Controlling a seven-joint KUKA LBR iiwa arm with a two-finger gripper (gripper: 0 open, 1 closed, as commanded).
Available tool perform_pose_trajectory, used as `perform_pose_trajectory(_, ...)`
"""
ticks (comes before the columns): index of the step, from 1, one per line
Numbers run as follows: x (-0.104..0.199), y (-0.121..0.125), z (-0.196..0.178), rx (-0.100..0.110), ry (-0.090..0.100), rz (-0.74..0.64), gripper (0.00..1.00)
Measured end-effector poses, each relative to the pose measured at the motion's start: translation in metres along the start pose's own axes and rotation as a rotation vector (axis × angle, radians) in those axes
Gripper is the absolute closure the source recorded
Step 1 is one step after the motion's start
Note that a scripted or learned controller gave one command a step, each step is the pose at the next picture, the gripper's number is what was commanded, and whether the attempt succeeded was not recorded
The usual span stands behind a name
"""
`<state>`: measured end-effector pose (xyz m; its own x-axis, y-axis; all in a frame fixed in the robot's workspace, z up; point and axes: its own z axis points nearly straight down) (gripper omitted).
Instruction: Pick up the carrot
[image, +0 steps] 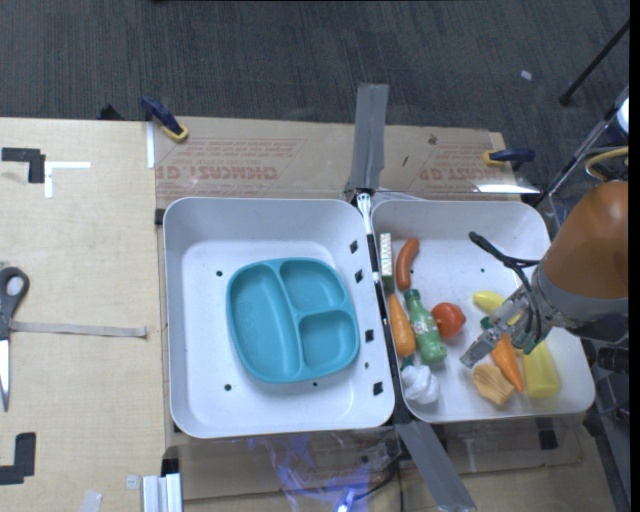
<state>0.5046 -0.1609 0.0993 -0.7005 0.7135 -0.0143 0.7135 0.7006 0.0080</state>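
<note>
Arm: grey KUKA arm with orange band, reaching in over the right bin.
Jaws: gripper low in the right white bin; whether the jaws are apart or together cannot be told.
Carrot: small orange tapered carrot, front right of that bin, just beside the gripper.
Neighbours: tan bread-like piece, yellow block, red tomato, green bottle.
Left bin: teal three-compartment plate in the left white bin.
</note>
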Motion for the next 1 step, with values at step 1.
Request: perform_pose_trajectory(1,0.0295,0.0032,-0.0012,-0.007,-0.008,0.073,0.0)
